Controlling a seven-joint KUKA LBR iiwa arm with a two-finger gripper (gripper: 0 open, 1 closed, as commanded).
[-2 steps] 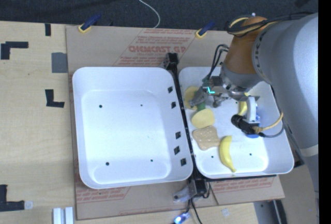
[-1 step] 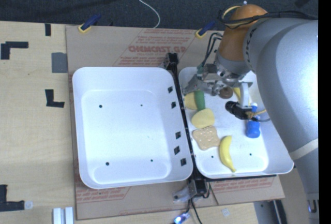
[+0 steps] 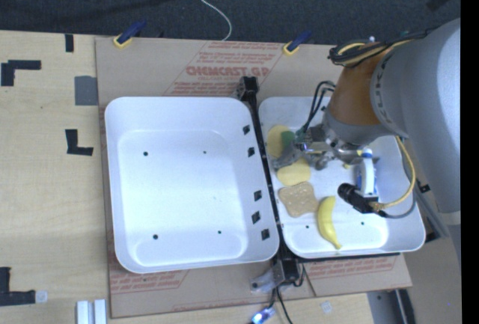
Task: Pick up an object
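Currently positioned low in the right bin, at its left half, close to the shared wall between the two bins. Gripper reaching from the right, with the orange wrist band above it. State of the fingers: cannot tell, since wrist, cabling and mounting hardware cover the tips from this slanted view. No object confirmed between them.

Candidate objects, all in the right bin:
- Pale yellow rounded piece, just left of the gripper, beside the shared wall.
- Pale yellow flat piece, directly below the gripper toward the near edge, possibly touching it; contact not resolvable.
- Tan toast-like slab, further toward the near edge, just beside the banana.
- Banana, near the front wall, long axis running roughly far-to-near with a slight curve, well apart from the gripper.

Nearest targets judged to be the two pale yellow pieces. Likely limited room on the left: shared wall and its black clips close beside both pieces, so little clearance for a finger on that side. More open floor to the right and toward the front corner, though the blue-and-white fitting and yellow cable occupy space there. Left bin free for a later drop.
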